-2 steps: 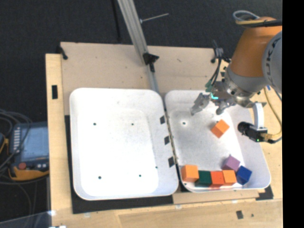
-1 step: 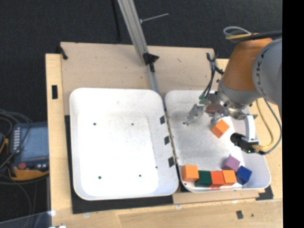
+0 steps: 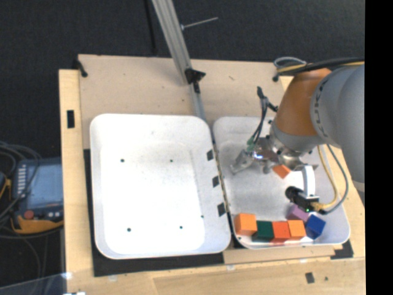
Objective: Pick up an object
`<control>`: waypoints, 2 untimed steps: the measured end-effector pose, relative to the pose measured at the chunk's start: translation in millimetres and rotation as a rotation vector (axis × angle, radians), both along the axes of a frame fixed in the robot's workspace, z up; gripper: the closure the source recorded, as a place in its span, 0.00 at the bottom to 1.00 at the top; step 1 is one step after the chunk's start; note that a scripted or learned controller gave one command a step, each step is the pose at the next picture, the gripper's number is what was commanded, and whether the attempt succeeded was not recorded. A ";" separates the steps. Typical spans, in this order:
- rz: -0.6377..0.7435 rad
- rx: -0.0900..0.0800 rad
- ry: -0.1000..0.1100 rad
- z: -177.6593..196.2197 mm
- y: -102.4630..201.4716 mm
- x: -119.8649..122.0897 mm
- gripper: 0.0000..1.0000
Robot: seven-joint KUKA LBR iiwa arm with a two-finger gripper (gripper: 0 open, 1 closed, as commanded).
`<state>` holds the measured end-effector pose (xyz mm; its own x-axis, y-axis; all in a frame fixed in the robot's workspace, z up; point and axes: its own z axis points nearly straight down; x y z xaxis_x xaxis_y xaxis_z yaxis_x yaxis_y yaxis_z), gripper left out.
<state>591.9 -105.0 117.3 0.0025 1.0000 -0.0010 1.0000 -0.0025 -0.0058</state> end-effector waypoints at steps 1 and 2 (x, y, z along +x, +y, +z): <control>-0.002 -0.001 -0.007 -20.1 -1.4 0.8 0.00; -0.012 0.000 -0.012 -8.5 -2.5 1.7 1.00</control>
<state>593.5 -107.6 108.8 0.0146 0.9999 -0.0013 0.9999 -0.0146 0.0060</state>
